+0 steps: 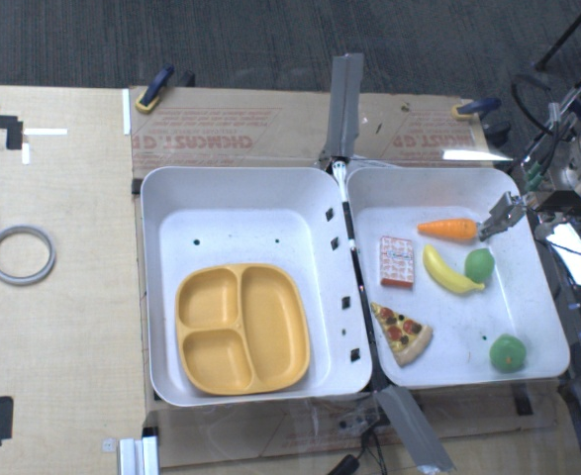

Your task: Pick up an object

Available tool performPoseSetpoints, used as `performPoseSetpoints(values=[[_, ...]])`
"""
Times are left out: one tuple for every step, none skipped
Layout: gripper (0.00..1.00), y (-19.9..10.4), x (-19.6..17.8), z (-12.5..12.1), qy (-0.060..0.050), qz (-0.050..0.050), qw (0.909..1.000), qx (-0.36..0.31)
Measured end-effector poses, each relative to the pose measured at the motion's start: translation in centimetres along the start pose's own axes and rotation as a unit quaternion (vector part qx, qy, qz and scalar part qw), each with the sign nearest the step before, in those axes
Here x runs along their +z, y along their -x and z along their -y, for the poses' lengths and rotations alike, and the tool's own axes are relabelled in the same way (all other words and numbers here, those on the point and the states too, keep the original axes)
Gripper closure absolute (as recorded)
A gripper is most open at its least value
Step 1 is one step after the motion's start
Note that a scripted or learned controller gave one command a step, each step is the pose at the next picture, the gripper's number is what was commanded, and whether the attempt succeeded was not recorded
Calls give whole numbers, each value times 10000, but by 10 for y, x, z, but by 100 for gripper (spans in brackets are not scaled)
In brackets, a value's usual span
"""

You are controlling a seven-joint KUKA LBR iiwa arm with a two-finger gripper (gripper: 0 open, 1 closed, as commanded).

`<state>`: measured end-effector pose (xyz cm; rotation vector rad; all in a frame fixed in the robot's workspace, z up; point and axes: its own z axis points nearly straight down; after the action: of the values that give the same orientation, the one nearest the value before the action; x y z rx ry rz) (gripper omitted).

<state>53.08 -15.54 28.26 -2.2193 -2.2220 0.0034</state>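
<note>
Reaching in from the right, we are bringing the claw low over the right bin, its tips sitting just beside the green end of the carrot. We are judging this as the approach step: nothing is lying between the tips, so nothing is being held, and we cannot tell how far apart they are standing. The carrot is lying flat near the bin's far wall, its long axis running nearly left to right, pointed tip facing the divider and leafy end facing the claw. Next, we are thinking the claw needs to shift left over the carrot's thick middle and straddle it across that axis before closing. The banana and the green fruit are lying close below, so room is tight.
</note>
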Motion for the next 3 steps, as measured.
performPoseSetpoints(values=[[0, 14, 123, -13, 1, -3, 9993, -371], [0, 32, 191, -22, 7, -2, 9999, -172], [100, 32, 182, -22, 8, 1, 9999, -163]])
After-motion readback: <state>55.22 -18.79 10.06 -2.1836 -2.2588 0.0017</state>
